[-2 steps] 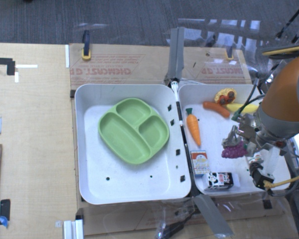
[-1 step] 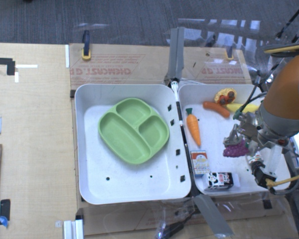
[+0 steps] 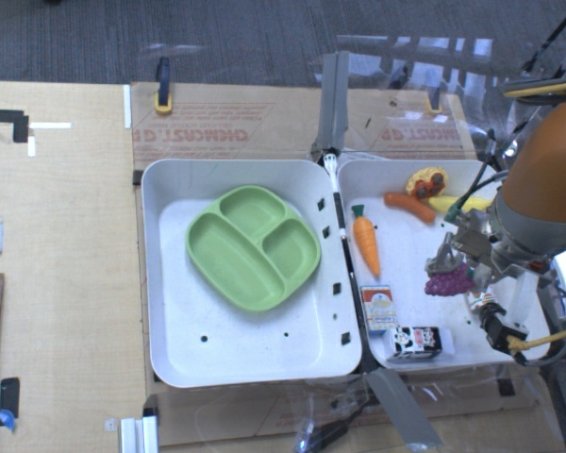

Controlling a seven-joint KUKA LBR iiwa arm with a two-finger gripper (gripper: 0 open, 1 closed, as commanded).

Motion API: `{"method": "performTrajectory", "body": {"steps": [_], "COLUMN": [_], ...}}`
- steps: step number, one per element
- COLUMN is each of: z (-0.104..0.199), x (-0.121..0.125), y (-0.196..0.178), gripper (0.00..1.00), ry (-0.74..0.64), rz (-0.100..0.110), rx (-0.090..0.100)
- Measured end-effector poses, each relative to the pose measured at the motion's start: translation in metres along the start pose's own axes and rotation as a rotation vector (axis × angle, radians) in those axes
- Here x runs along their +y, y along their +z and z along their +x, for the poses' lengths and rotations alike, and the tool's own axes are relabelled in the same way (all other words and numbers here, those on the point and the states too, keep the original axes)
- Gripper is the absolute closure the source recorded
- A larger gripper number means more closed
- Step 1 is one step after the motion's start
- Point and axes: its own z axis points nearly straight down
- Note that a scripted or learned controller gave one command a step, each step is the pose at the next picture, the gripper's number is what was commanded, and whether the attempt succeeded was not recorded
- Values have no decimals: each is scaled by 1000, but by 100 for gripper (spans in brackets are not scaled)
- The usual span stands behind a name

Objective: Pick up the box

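Note:
A small white box [image 3: 378, 308] with an orange top and a blue lower part lies in the right bin [image 3: 401, 253], against its left wall near the front. A black-and-white cow-patterned carton [image 3: 417, 342] lies just in front of it, at the bin's front edge. My gripper [image 3: 458, 255] hangs over the right side of this bin, directly above a bunch of purple grapes [image 3: 447, 280]. It is to the right of the box and apart from it. Nothing can be seen held in it.
An orange carrot [image 3: 365, 239] lies near the right bin's left wall. A second orange vegetable [image 3: 410, 206] and a yellow toy [image 3: 426, 181] sit at the back. A green divided plate [image 3: 253, 246] lies in the left bin [image 3: 170, 281].

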Motion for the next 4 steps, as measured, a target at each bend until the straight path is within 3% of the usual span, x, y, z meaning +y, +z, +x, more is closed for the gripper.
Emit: {"method": "performTrajectory", "body": {"steps": [1,2,3,4], "z": [0,-33,28,39], "x": [1,13,56,77], "y": [-8,-77,-91,-35], "gripper": [100,100,100,100], "ry": [-2,68,-24,-3], "rz": [2,-6,-6,-4], "rx": [-3,7,6,6]}}
